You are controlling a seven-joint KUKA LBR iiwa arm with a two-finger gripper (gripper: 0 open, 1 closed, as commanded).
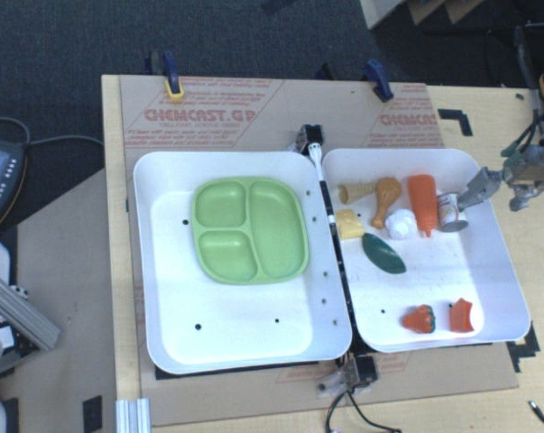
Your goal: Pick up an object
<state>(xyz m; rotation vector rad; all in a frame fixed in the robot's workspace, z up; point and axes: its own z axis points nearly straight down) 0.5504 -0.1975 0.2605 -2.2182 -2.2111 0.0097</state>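
Arm (524,165) reaches in low (from right) beside orange carrot (422,203).

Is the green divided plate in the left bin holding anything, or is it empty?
Empty. The green divided plate lies flat in the left bin, and all three compartments show bare green.

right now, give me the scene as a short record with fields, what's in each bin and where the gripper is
left bin: green plate with three compartments
right bin: drumstick, carrot, white ball, yellow block, green leaf, two red pieces
gripper: low at the carrot's right side
held: nothing seen between the fingers
arm: enters from the right
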